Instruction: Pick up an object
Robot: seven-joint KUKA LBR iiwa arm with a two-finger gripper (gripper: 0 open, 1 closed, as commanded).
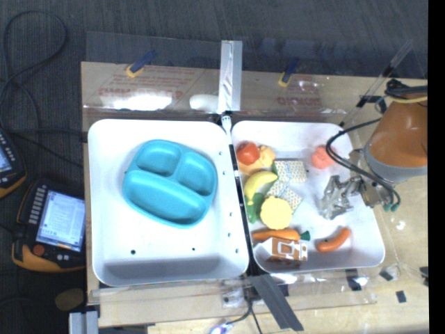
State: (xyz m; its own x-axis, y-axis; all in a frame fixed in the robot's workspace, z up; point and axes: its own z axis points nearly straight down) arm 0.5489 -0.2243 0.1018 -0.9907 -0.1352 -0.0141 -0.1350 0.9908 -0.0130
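We judge the approach step: gripper hovers in the right bin (finger state — cannot tell); next, descend onto the sausage.

Toy foods heaped in right bin, left side

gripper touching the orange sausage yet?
Apart. The camera view shows the gripper over bare white floor of the right bin, with a clear strip of that floor between it and the orange sausage lying nearer the bin's front edge.
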